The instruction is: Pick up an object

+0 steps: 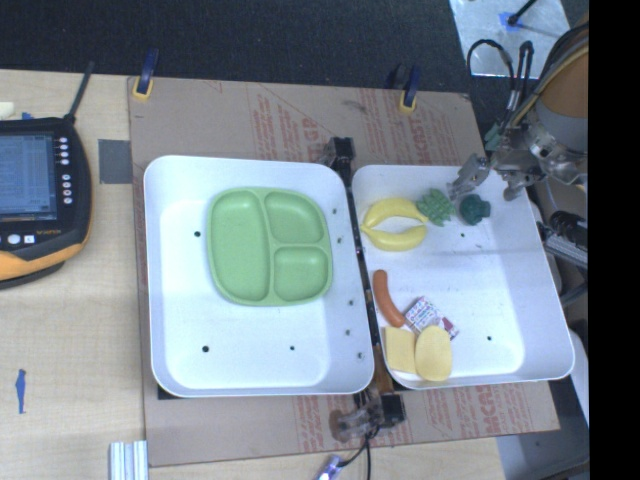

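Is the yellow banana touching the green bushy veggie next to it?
Touching. In the camera view, the banana's right end meets the light green veggie's left edge with no white bin floor between them.

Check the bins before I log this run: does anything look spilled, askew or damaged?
Nothing stands out. The green divided plate lies flat in the left bin. The toy banana, broccoli, sausage and yellow slices all lie inside the right bin.

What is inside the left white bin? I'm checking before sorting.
The left white bin holds one light green divided plastic plate with three compartments holding nothing, lying flat. The bin floor under the plate is covered.
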Available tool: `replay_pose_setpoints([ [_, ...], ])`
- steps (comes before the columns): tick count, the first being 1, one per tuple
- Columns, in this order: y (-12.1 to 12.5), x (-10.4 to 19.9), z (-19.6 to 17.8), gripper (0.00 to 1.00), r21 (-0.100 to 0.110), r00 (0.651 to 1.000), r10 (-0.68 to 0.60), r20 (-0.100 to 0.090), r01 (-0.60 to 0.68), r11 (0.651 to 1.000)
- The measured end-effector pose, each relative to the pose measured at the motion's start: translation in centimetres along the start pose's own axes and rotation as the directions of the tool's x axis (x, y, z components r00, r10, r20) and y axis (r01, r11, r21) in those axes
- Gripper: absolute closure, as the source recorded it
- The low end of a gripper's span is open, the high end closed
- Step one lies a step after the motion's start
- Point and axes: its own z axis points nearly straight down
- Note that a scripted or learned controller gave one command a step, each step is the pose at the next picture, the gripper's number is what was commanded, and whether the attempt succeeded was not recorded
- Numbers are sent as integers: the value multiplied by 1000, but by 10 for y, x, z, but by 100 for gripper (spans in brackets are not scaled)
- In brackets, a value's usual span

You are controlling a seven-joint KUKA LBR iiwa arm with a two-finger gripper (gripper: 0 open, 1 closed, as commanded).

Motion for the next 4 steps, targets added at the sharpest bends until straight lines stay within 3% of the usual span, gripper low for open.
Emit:
replay_pose_setpoints([
  [1, 22, -46, 114, 0, 2, 1000, 1, -1, -1, 1000],
  [2, 22, -45, 119, 0, 2, 1000, -1, -2, 1, 1000],
  [3, 23, -46, 96, 0, -3, 1000, 0, 0, 0, 1000],
  [4, 23, -46, 85, 100, -2, 1000, -2, 1, 2, 1000],
])
